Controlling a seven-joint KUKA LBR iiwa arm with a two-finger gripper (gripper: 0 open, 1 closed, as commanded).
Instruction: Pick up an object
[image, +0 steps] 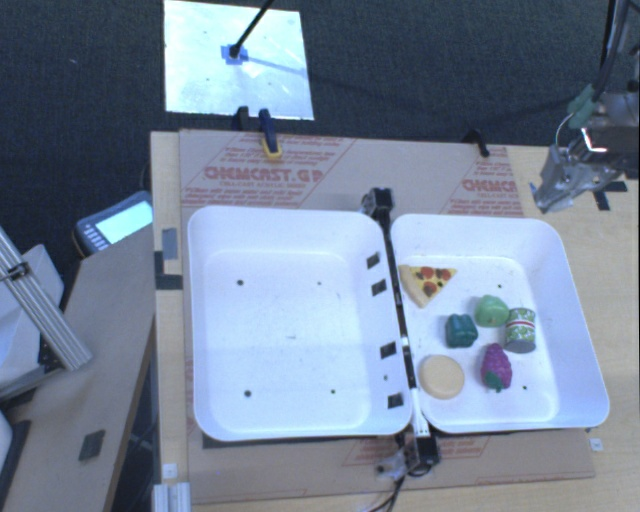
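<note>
objects: six small toys, all in the right bin (575, 300); none lifted yet
left bin (290, 320): nothing to grab from here, skip it
pizza slice (427, 281): upper left of the right bin, lies flat and thin; poor first choice I'd say, fingers would likely skate off it
cookie (441, 376): tan round disc near the divider, lower part of the bin; also flat, close to the wall, tight for a finger
blue-green piece (460, 330): mid bin, chunky, clear space on its left; looks like the best target, taller body to close on
green piece (490, 310): just beside the can, risky to straddle without bumping it
purple piece (496, 366): below the can, near but apart; second-best pick
can (520, 329): small striped can, touching or nearly touching the green piece; can't tell which
gripper (563, 186): parked above the bench past the top right corner of the right bin, well apart from every toy; hand state I cannot tell from here, nothing seen in it
advice: travel over the bin first, centre on one toy, drop straight down, close only once low
</note>
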